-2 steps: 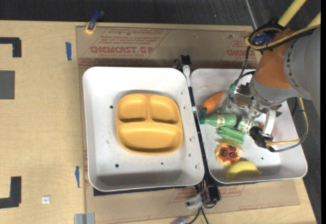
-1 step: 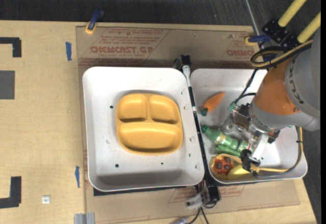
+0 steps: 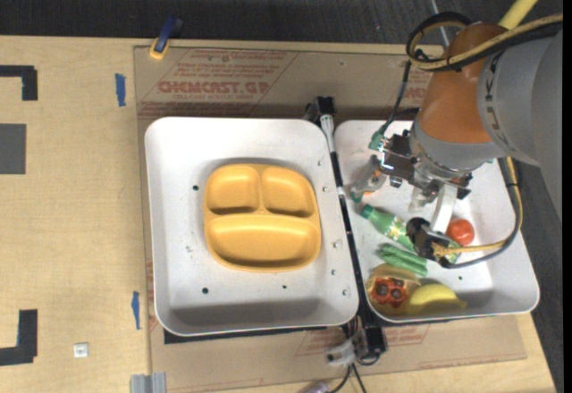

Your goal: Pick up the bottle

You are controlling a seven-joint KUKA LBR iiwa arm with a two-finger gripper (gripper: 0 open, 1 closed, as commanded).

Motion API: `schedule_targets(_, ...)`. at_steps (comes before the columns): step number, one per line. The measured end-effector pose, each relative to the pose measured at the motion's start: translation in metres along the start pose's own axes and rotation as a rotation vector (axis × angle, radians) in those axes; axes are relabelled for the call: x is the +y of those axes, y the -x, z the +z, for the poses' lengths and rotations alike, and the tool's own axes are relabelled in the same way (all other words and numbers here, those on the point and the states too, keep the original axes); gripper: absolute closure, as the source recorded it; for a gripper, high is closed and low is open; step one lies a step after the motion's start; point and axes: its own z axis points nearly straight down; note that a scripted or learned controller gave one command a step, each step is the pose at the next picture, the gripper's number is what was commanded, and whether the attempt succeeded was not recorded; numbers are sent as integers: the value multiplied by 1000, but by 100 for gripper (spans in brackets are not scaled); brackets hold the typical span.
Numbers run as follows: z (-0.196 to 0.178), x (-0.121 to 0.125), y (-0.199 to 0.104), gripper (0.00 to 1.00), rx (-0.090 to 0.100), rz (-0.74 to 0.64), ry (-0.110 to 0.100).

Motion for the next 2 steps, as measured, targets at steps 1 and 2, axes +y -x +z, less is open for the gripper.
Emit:
schedule_targets(1, 0, -48, 9, 0, -1, 336, -4)
schedule_targets(2, -9, -48, 9, 100, -1, 334, -4)
